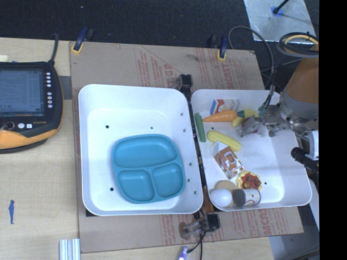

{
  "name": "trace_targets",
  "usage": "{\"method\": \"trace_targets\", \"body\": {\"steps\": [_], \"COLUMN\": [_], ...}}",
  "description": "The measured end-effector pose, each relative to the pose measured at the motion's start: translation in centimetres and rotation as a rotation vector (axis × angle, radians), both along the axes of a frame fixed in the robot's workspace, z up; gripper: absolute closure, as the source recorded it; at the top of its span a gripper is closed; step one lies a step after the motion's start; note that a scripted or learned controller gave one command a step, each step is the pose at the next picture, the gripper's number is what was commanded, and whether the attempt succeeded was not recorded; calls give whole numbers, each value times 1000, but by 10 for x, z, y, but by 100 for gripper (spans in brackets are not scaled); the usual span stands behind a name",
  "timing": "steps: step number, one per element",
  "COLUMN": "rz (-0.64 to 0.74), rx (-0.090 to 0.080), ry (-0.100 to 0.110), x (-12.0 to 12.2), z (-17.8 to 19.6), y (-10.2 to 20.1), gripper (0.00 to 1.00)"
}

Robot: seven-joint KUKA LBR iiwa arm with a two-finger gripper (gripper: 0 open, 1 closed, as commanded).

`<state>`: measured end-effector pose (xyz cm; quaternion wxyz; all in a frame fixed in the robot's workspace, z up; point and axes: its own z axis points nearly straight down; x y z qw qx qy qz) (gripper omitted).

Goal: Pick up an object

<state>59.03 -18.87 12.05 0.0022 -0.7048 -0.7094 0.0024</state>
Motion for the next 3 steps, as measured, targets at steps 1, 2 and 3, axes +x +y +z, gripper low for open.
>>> {"method": "trace_targets", "body": {"steps": [1,2,3], "rz": [-1,1,-4], "rx": [0,1,1], "ry": [1,1,-6], "x": [45,45,42], "z": [-22,-11,46], "y": [12,11,-3], "gripper": [0,100,100]}}
